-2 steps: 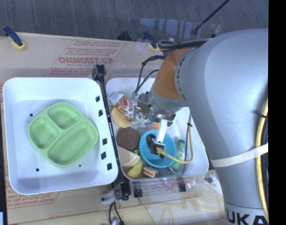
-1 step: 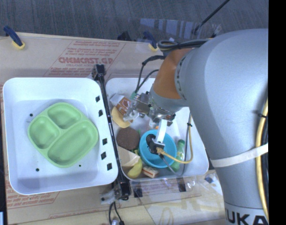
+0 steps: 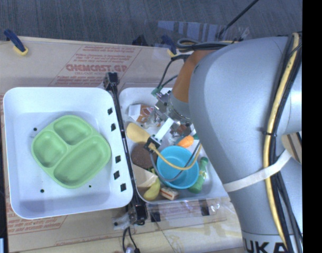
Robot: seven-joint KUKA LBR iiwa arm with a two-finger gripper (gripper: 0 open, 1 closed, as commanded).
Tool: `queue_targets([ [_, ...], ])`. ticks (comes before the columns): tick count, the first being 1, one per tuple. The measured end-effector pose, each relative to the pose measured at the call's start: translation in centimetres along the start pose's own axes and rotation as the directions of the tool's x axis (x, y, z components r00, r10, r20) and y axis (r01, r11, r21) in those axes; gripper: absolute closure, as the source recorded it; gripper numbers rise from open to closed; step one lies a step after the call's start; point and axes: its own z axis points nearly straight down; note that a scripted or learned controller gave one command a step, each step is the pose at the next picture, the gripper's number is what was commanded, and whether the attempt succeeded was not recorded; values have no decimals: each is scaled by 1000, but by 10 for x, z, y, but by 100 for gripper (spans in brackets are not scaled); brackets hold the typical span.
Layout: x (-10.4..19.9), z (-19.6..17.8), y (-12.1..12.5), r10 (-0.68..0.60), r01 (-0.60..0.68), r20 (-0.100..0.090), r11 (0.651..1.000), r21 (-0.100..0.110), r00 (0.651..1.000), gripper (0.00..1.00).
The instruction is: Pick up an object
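Grey arm (image 3: 240,120), bulky, smooth rounded casing, matte sheen. Orange band (image 3: 186,78) above wrist. Yellow and black cables (image 3: 279,94) run along right flank; white strap (image 3: 258,175) wraps lower casing. White letters "UKA" (image 3: 263,245) at bottom of base. Wrist end (image 3: 171,115) shows metal parts, white tag, thin yellow wire looping out.

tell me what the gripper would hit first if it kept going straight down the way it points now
Probably the clutter in the right bin. The gripper points down over the pile near the yellow piece and the dark brown item. Which comes first is unclear, since depth is hard to read here.
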Motion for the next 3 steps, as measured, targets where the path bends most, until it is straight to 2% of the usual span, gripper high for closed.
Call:
queue_targets([
  [1, 4, -1, 12, 412, -412, -3, 911, 1, 911, 0],
  [2, -35, -1, -34, 468, -468, -8, 884, 5, 884, 0],
  [3, 17, 0, 12, 461, -461, 4, 888, 4, 888, 0],
])
